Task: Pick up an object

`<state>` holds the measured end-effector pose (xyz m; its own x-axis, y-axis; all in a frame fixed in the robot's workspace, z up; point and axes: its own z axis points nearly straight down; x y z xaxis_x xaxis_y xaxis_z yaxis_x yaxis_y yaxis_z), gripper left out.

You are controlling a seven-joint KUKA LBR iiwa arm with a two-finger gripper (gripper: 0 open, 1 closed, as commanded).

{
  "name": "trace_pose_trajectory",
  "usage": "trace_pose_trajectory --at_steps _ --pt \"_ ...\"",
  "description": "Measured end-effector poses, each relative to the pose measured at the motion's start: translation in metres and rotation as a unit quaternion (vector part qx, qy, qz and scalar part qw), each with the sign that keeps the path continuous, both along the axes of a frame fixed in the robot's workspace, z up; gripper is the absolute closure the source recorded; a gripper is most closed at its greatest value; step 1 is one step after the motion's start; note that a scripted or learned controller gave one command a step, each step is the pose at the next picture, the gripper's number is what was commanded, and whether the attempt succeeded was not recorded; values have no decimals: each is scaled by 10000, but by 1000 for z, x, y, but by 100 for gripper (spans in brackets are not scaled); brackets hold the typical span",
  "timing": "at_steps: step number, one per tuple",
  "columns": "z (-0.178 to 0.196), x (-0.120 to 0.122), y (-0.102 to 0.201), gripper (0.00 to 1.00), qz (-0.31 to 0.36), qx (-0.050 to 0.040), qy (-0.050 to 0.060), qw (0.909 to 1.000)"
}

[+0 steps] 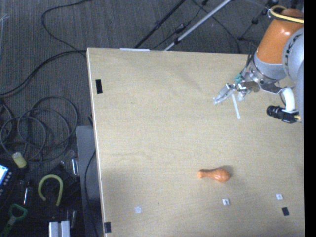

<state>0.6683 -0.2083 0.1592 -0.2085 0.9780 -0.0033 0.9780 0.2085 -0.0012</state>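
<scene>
Landmark: pale wooden board [163, 132], the flat top that takes up most of the camera view.
Target object: small orange pear-shaped plastic piece [215, 175] with a narrow neck, lying on its side on the board's near part, right of centre, neck pointing left.
Nearby marks: small pale and dark tags [225, 202] lie on the board nearer than the orange piece, well apart from it.
Gripper: two thin silvery fingers [236, 105] spread in an open V, nothing between them; the two-finger gripper [228, 101] hangs over the board's far right part, well apart from the orange piece.
Arm pose: grey arm with an orange band [275, 46] comes in from the board's right edge, wrist tilted so the fingers slant down and toward the board's middle.
Step in hand: approach, by my judgement; nothing has been grasped yet.
Doing it well: bring the gripper toward the board's near side until it is over the bulb, turn the wrist so the fingers straddle the fat end across its short width, descend straight, then close; the rounded body may roll or squirt out if pinched off-centre.
Far side: dark carpet with cables [39, 117] and stand legs beyond and left of the board.
</scene>
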Motion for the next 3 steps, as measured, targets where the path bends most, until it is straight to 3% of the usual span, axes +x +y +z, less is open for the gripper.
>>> trace_pose_trajectory --at_steps 1,2,3 --pt "-71 1 10 0 1706 11 1 9853" --pt "-61 1 11 100 1707 14 -14 9853" --pt "19 1 57 100 1545 21 -1 9880"
